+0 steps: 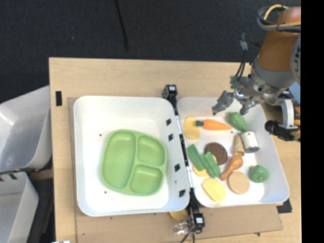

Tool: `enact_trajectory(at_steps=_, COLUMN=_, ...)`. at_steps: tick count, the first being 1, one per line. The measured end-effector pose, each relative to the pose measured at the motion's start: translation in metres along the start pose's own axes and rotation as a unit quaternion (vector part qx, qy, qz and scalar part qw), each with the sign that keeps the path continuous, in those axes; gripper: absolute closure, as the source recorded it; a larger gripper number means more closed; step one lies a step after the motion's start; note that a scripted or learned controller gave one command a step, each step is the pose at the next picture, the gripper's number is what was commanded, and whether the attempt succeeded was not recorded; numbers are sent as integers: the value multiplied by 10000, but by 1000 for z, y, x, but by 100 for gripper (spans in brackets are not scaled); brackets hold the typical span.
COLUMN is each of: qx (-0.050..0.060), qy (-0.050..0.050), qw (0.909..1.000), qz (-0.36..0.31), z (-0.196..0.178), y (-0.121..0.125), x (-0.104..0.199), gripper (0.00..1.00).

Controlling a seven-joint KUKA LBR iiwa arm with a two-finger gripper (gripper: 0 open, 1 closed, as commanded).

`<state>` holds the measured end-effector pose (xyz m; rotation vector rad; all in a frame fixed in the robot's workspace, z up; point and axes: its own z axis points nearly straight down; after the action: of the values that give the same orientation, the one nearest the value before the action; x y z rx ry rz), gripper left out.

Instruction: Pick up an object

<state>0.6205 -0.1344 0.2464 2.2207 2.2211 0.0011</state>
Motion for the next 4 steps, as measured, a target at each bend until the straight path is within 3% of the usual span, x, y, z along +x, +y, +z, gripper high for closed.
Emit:
enact_trajectory(at_steps=1, qx=2, qy=1, qw=10000, qz=-39, z=47, y=48, x=67, gripper=0)
enact_trajectory(at_steps=2, qx=-17, qy=-5, qw=10000, qz=-3, z=44, y=31, x=72, gripper=0)
enact_trajectory(at_steps=3, qx=-19, qy=11, qw=10000, qz=-47, z=45, y=71, x=161, gripper=0)
enact_trajectory(at_steps=4, qx=-17, qy=-2, qw=10000, qz=1, z=-3, y=49, x=137, gripper=0)
